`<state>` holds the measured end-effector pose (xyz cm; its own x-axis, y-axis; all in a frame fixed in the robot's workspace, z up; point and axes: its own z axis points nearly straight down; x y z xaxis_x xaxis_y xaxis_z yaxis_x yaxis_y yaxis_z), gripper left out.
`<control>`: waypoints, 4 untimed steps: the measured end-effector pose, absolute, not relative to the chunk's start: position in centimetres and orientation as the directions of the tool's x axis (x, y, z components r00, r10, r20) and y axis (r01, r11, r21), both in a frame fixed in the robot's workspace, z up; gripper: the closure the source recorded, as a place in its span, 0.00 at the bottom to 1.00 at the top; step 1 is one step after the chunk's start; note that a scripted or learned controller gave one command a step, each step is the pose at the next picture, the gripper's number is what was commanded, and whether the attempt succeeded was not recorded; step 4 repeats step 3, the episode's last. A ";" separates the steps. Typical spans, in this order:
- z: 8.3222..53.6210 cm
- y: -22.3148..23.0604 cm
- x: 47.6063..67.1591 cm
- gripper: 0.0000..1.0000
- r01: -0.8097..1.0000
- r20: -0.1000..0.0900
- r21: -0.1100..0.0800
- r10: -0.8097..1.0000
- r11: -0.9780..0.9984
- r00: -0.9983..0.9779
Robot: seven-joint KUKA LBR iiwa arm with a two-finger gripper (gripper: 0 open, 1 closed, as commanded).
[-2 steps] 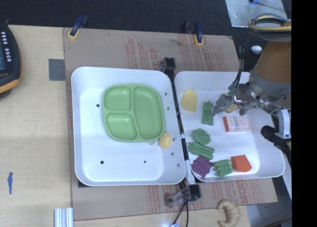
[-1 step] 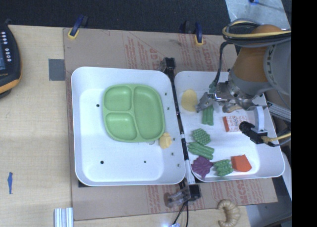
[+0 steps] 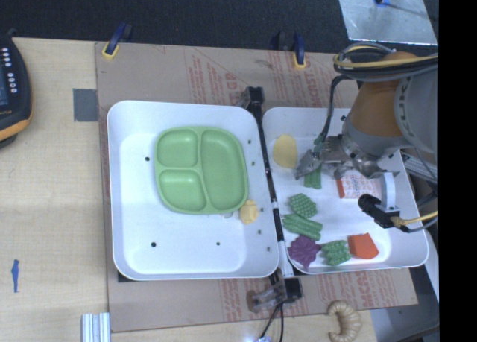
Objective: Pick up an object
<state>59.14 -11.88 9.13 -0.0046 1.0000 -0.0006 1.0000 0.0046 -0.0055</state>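
I've got the tabletop (image 3: 52,206) with both white bins in view, and the arm (image 3: 380,106) reaching in from three o'clock over the right bin (image 3: 406,255). The left bin (image 3: 134,244) carries the green divided plate (image 3: 201,169) and a small yellow piece (image 3: 248,212) at the plate's four-o'clock corner; I judge neither is in play for this reach.

The work is in the right bin. The end effector (image 3: 317,165) hangs over that bin's upper left part, and there is a small green piece (image 3: 313,179) right at its tip. It looks as if the piece sits between the fingers, but the wrist shadows the spot and I cannot tell whether they are spread or closed, so I claim no hold.

Now the relation that matters. From the end effector, the yellow lump (image 3: 285,151) lies at about ten o'clock, just beside it. The green knobbly piece (image 3: 302,204) lies at about seven o'clock, near, and below it the long green pod (image 3: 302,225) lies with its long axis running from ten to four o'clock. The purple cluster (image 3: 303,249), another green piece (image 3: 335,251) and the orange block (image 3: 363,245) line the bin's six-o'clock edge, well apart from the tip. A red and white packet (image 3: 354,184) lies at four o'clock, partly under the wrist.

My call: the small green piece at the tip is the nearest target, straight beneath.
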 end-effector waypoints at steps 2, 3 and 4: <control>19.8 -4.9 58.7 1.00 1.000 0.002 0.005 1.000 0.010 -0.010; 21.6 -2.8 53.5 1.00 1.000 0.001 -0.009 1.000 0.007 -0.007; 21.6 -2.8 53.5 1.00 1.000 0.001 -0.009 1.000 0.007 -0.007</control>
